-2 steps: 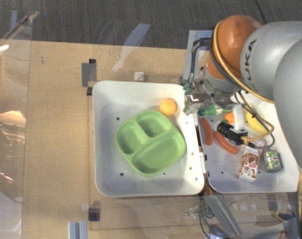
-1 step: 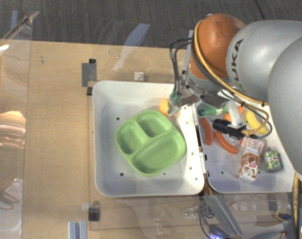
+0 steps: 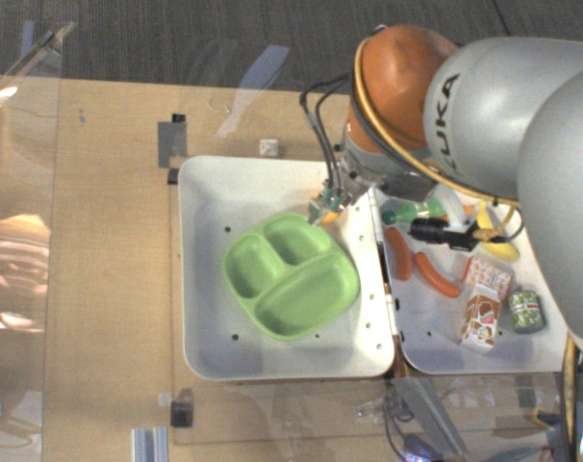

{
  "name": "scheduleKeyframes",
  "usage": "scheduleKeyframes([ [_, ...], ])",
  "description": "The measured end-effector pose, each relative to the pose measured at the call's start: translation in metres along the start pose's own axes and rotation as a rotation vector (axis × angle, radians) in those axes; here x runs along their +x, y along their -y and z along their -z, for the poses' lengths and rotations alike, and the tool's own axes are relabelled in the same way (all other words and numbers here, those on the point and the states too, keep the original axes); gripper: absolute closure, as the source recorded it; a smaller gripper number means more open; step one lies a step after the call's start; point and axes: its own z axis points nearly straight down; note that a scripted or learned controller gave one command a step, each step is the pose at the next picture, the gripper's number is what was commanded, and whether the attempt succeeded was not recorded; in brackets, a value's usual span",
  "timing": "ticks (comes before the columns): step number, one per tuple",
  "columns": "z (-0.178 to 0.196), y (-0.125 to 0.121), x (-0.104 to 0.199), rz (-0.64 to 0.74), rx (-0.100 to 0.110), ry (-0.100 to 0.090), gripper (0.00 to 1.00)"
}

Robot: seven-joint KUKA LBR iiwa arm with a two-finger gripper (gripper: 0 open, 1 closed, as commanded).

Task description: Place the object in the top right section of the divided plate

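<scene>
Camera view: jaws (image 3: 326, 203) blurred beside green divided plate (image 3: 290, 275).

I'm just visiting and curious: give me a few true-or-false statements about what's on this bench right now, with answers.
1. The green divided plate lies in the left bin. True.
2. The plate is stacked with food. False: its sections look bare.
3. Two sausages lie in the right bin. True.
4. The small carton sits on the plate. False: it lies in the right bin, beside a small green can.
5. The hand hovers near the plate's upper right edge. True.
</scene>
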Motion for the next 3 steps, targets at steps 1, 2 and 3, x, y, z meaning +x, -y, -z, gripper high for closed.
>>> scheduleKeyframes([
  [1, -0.001, 0.009, 0.009, 0.144, 0.0, 0.0, 1.0],
  [2, 0.0, 0.008, -0.001, 0.291, -0.001, 0.001, 1.0],
  [3, -0.001, 0.011, 0.011, 0.398, 0.0, 0.0, 1.0],
])
